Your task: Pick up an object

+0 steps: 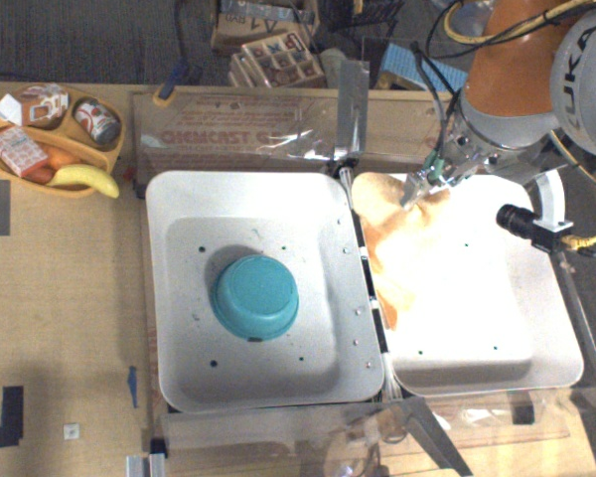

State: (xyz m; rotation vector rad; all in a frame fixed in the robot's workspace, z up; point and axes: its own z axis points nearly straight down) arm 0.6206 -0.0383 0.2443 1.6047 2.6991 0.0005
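A grey robot arm (536,58) with an orange band reaches in over the right bin (497,356), its gripper (424,185) low above that bin's far left corner, beside the divider between the bins. Whether the gripper is wide, narrow or closed on anything cannot be told: the tip is small and washed out by glare. Directly under and in front of it a pale orange, soft-looking thing (392,237), perhaps cloth or a bag, lies along the right bin's left wall and runs toward the near side; its edges melt into the bright white floor. A teal bowl (256,297) sits upside down in the middle of the left bin (179,207), well apart from the gripper. Left of that bin, a yellow tray (0,152) holds a banana (86,178) and small packages.

The orange thing looks the likelier target. To take it well, the arm should probably come down on a raised fold away from the wall, close firmly, then lift straight up so nothing drags against the divider
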